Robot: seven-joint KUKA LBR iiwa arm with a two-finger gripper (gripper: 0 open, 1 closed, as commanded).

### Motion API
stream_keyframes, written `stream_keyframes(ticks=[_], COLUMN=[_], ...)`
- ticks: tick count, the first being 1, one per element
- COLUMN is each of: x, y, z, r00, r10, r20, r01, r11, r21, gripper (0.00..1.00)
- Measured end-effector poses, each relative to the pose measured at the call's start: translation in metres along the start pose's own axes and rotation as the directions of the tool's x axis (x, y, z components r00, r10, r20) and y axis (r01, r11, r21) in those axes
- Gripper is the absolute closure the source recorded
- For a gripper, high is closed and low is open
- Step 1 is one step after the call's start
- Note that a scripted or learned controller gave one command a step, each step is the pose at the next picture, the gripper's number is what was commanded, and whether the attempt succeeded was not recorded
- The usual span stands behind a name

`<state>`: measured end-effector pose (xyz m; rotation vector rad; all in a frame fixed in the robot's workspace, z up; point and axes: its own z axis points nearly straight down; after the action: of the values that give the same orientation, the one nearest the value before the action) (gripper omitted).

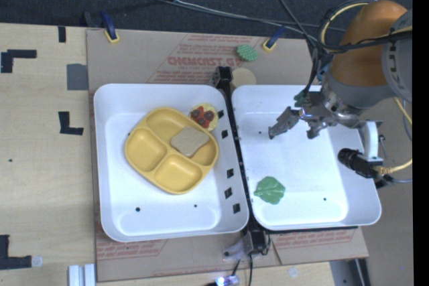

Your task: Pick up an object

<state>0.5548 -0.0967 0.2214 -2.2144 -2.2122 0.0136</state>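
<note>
bench (40,144): tan board surface under everything, black tape marks on it well to the gripper's left.
cardboard sheet (194,57): lies under both bins, red print on it, held by two blue-yellow clamps along the far edge, beyond the gripper.
arm (365,50): comes in from the right, orange band above the wrist, grey body behind the gripper; black cables loop over it.
left bin (110,144): shallow, white, across the black divider from the gripper, well to its left.
right bin (355,211): shallow, white; gripper hangs over its far half.
yellow tray (144,147): compartment plate, sits mid left bin, well left of the gripper and slightly nearer the camera.
gripper (295,125): over the right bin, fingers spread apart with a clear gap, nothing between them. One finger angles down-left, the other sits to its right.
brown slab (189,140): flat toast-like piece on the yellow tray, resting across its dividing ridges, left of the gripper.
green leaf (270,189): flat, lies on the right bin floor, below the gripper toward the camera and a bit left. Apart from the fingers, no contact.
red berries (203,116): small dark-red cluster at the yellow tray's far right corner, just left of the divider, left of the gripper at about the same level.
green round piece (246,52): textured, on the cardboard outside both bins, beyond the gripper and a little left.
</note>
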Motion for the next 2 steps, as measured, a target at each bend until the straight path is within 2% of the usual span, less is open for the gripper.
stream_keyframes(ticks=[1,2], x=[0.000,0.002], y=[0.002,0.002], z=[-0.007,0.037], r00=[1.000,1.000], r10=[-0.003,-0.002], r20=[0.001,0.002], r01=[0.003,0.002], r11=[1.000,1.000], r21=[-0.012,-0.008], gripper=[0.00,0.00])
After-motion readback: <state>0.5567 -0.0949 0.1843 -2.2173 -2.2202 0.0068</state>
